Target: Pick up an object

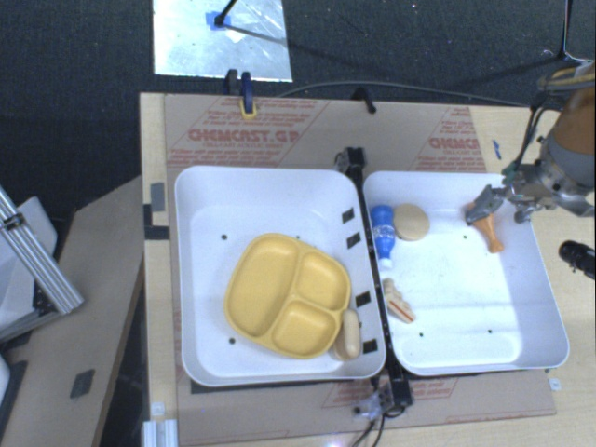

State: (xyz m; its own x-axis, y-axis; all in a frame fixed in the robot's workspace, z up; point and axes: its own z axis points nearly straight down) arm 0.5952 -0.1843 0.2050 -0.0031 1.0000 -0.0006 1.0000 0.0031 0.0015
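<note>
Fingers (480, 206) apart nr right bin (549, 343) far edge, touching orange obj (493, 239); mid-bin open.

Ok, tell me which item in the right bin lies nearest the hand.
The orange piece by the right bin's far right wall, just below the hand. The blue bottle, tan disc and striped piece all lie farther left.

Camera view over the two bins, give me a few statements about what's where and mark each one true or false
1. The yellow divided tray lies in the left bin. True.
2. The blue bottle lies by the right bin's far right wall. False: it lies along that bin's left wall.
3. The round tan piece sits right beside the bottle. True.
4. The gripper is over the left bin. False: it is over the right bin's upper right part.
</note>
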